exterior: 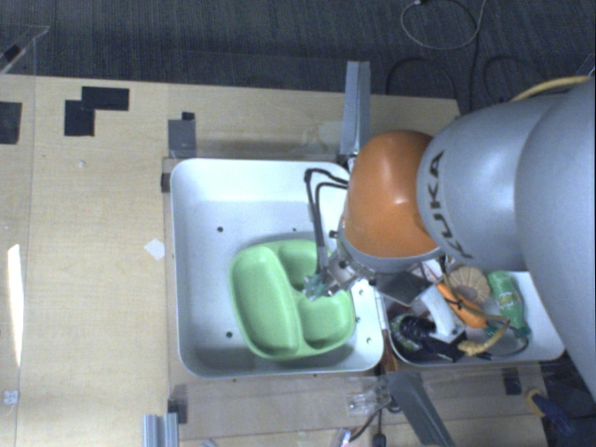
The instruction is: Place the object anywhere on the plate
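Gripper (321,285) low over the green divided plate (279,301) in the left bin (200,250); grip state impossible to tell. Cluttered objects (461,315) in the right bin, beyond the arm (466,194); task object unidentifiable.

Even, fairly bright overhead light — no hard shadows. Soft shadow under arm (484,194) falls across right side of left bin (200,250). Mild glare on bin's white floor and on 1 clear panel (19,277) at far left — pale streak there. Arm's grey shell shows broad soft highlight. Slight overall softness; small clutter in right bin (549,343) hard to resolve.
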Robot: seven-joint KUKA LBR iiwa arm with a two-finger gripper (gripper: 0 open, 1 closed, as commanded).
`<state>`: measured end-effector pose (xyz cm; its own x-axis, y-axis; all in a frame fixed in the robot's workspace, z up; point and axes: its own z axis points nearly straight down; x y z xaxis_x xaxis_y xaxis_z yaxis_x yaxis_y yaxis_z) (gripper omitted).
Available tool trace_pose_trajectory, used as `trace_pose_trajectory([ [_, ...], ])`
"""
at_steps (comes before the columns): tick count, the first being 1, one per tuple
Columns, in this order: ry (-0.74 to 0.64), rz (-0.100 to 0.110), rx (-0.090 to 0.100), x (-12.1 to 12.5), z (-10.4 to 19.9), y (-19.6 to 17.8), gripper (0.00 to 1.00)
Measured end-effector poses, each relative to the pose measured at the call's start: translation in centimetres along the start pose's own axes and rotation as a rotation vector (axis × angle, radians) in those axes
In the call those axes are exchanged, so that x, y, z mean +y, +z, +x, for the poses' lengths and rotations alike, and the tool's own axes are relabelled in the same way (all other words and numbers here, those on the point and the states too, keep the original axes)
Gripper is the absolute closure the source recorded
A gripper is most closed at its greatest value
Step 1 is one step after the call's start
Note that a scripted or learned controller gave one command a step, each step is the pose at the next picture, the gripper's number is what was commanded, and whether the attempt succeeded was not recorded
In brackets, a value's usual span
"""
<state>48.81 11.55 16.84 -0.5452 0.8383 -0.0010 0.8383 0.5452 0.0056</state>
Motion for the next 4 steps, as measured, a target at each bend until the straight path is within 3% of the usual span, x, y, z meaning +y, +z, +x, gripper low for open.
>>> trace_pose_trajectory([
  [1,-0.189,-0.017,-0.007,7.0,8.1,7.3,1.00],
  [2,0.081,-0.035,0.003,3.0,3.4,7.1,1.00],
  [3,0.028,0.000,0.001,6.3,8.9,-2.9,1.00],
  [4,-0.213,0.001,0.001,5.9,9.1,-2.2,1.00],
])
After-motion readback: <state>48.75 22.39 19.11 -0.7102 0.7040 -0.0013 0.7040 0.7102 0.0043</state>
